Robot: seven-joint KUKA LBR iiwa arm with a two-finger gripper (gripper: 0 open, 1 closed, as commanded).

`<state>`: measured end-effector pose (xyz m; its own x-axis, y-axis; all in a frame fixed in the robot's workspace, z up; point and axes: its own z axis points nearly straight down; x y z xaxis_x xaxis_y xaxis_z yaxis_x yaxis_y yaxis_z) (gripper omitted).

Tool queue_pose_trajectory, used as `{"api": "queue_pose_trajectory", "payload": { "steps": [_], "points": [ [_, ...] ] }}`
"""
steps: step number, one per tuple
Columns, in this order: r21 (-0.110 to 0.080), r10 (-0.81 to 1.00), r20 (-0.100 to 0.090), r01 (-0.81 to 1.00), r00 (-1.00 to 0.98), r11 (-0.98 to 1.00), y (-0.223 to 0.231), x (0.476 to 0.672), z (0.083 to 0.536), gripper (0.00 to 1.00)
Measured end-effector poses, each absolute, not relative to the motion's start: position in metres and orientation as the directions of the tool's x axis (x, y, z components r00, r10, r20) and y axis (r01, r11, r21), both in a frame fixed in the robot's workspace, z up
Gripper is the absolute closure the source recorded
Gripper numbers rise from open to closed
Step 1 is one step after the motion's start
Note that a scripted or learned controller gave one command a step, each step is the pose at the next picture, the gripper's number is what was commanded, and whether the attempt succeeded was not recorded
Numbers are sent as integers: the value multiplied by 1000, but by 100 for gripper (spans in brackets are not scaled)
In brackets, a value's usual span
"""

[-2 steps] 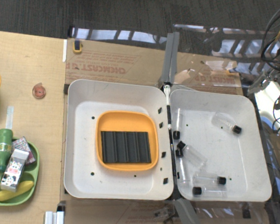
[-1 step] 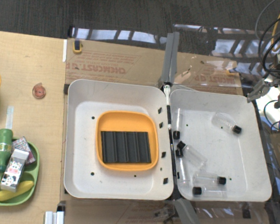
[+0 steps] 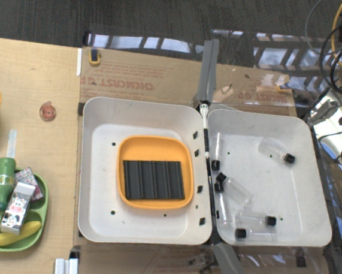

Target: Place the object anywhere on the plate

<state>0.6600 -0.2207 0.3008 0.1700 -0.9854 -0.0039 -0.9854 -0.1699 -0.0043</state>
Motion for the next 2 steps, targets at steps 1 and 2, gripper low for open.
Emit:
{"api": "queue_pose_trajectory", "payload": {
  "steps": [1,2],
  "points": [
    [-4,-970,-4,-970,243,-243,-216,657,310,0],
    [-4,-800,-4,-800,600,-600,-206,660,302,0]
  ]
}}
